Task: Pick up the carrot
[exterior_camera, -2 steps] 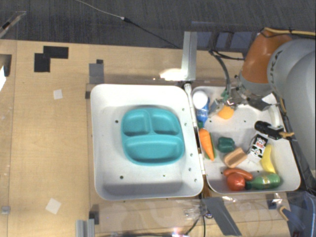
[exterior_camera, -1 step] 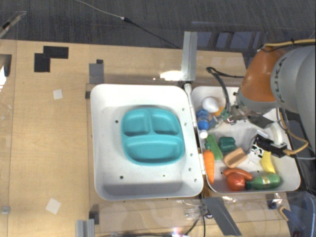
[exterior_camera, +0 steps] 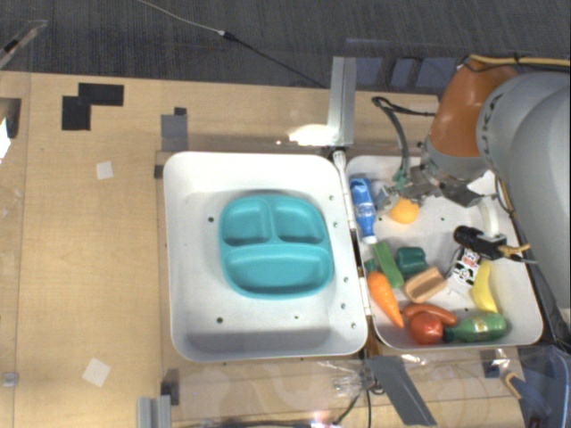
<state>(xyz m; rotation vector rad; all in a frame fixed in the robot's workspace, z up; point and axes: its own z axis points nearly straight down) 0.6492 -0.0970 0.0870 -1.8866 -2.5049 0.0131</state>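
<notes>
The carrot (exterior_camera: 384, 298) is orange and tapered. It lies along the left wall of the right bin (exterior_camera: 526, 315), near the front, with its thick end toward the back. My gripper (exterior_camera: 406, 188) hangs over the back of the same bin, just above a small yellow-orange fruit (exterior_camera: 404, 211). It is well behind the carrot and apart from it. The grey arm with its orange band (exterior_camera: 459, 114) comes in from the upper right.
Around the carrot lie a green stick (exterior_camera: 387, 263), a dark green block (exterior_camera: 411, 259), a tan block (exterior_camera: 425, 284), a red tomato (exterior_camera: 426, 327), a green vegetable (exterior_camera: 477, 327), a banana (exterior_camera: 484, 288) and a blue bottle (exterior_camera: 361, 205). The left bin (exterior_camera: 192, 328) holds a teal divided plate (exterior_camera: 275, 243).
</notes>
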